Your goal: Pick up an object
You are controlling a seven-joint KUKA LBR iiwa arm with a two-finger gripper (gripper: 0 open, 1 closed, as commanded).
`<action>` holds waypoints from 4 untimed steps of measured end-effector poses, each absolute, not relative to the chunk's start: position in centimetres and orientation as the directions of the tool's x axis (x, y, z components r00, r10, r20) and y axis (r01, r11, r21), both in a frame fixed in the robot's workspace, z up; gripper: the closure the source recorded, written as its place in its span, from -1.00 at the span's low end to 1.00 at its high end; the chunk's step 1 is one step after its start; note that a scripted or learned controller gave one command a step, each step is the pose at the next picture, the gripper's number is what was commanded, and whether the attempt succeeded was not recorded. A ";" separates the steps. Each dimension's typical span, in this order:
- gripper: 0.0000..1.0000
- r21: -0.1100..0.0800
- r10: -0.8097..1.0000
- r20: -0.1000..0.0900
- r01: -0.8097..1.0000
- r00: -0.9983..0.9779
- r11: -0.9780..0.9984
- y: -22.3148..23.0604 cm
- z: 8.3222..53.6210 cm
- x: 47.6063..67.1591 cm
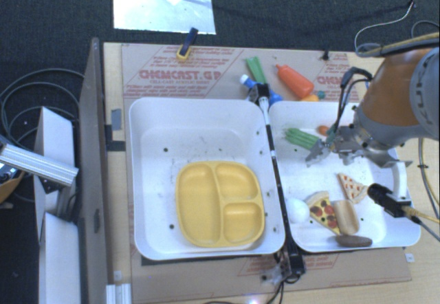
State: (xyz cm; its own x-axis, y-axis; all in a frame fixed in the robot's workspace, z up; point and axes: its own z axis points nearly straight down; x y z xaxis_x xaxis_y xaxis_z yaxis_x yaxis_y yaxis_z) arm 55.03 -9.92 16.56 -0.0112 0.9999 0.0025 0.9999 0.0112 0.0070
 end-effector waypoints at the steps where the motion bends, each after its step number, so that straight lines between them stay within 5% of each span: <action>1: -1.00 0.002 1.000 0.000 1.000 -0.005 0.005 -11.0 11.8 60.5; 2: -1.00 0.003 1.000 0.001 1.000 -0.007 0.007 -8.7 8.3 65.1; 3: -1.00 0.006 1.000 -0.002 1.000 0.000 0.000 -12.6 8.6 67.0; 4: -1.00 0.003 1.000 -0.001 1.000 -0.005 0.005 -11.5 8.5 66.9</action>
